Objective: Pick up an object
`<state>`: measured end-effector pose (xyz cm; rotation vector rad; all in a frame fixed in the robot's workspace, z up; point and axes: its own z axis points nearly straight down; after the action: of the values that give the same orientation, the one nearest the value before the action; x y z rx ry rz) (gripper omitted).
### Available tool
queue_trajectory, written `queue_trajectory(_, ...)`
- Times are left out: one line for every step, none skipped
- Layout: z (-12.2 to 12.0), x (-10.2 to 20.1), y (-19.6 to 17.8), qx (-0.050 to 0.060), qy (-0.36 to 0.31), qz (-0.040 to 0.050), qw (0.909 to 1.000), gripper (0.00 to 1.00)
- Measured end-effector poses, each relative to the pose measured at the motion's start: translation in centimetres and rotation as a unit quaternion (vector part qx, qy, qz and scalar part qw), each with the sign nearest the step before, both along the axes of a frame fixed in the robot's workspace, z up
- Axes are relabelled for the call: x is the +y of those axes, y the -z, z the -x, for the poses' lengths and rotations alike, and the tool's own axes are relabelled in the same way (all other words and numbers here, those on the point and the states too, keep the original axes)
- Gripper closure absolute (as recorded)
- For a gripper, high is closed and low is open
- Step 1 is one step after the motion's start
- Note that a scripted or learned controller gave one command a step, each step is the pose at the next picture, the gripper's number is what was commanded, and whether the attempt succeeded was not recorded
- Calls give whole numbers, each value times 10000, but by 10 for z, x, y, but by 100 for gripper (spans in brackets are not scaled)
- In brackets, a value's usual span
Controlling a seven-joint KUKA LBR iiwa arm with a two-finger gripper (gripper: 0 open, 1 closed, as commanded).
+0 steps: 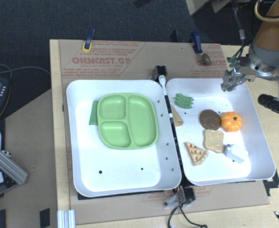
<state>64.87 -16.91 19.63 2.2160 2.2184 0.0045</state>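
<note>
We saw the arm [272, 37] reaching in over the far right corner of the table [129, 56], its end effector [228, 83] hanging above the far edge of the right bin [260, 141]. It was small and dark against the white, and we could not tell whether it stood wide or narrow. Nothing showed between its tips.

The right bin held the small things. A green leafy toy [183, 100] lay near the far left corner of that bin. Just toward the near side of it, close against the divider between the bins, lay a tan cone [177, 117]. Near the middle of the bin sat a brown round cookie [209, 119], and touching its right side sat an orange pumpkin [232, 121]. Just nearer than the cookie lay a slice of toast [214, 140]. To the left of the toast, toward the near edge, lay a pizza slice [196, 152]. Beside the toast on its right lay a small grey and white piece [234, 153], which we could not name. All of these lay well apart from the end effector.

The left bin [82, 175] carried a green divided plate [127, 121] with three compartments, set toward the far side of the bin. A darker green flat edge [92, 113] showed from under the plate's left side.
</note>
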Motion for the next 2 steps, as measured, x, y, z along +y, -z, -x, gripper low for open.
queue_trajectory(-1, 0, -31, -2, 0, 0, 10000, 100)
queue_trajectory(14, 40, -30, 41, -14, -19, 10000, 100)
